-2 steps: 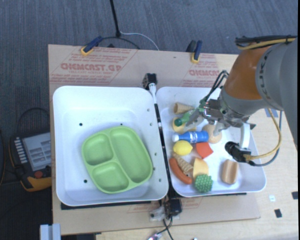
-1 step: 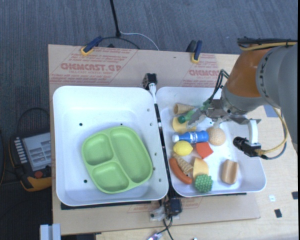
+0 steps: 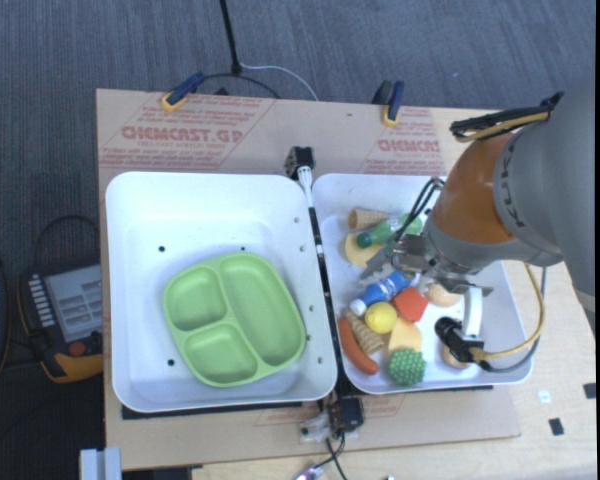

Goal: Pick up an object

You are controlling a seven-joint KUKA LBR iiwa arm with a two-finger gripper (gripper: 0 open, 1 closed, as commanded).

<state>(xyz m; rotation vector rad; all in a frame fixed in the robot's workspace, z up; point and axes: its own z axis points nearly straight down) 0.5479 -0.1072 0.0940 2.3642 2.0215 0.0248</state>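
Observation:
The right bin [image 3: 500,313] holds several toy foods. Among them are an ice-cream cone [image 3: 365,218], a green bottle [image 3: 374,235], a yellow piece [image 3: 357,252], a blue bottle [image 3: 378,290] and a lemon [image 3: 381,318]. A red-orange piece [image 3: 411,304], a sausage [image 3: 350,345], a cheese wedge [image 3: 405,336] and a green broccoli [image 3: 407,367] lie nearby. My gripper [image 3: 398,256] reaches down into the middle of this bin, just above the blue bottle and beside the green bottle. The wrist hides whatever lies under it.
The left bin [image 3: 140,228] holds a green divided plate [image 3: 235,318]. A tan piece [image 3: 442,294] lies by the wrist in the right bin. The grey and orange arm [image 3: 500,198] covers the right bin's far right part. Clamps [image 3: 183,90] hold the board's back edge.

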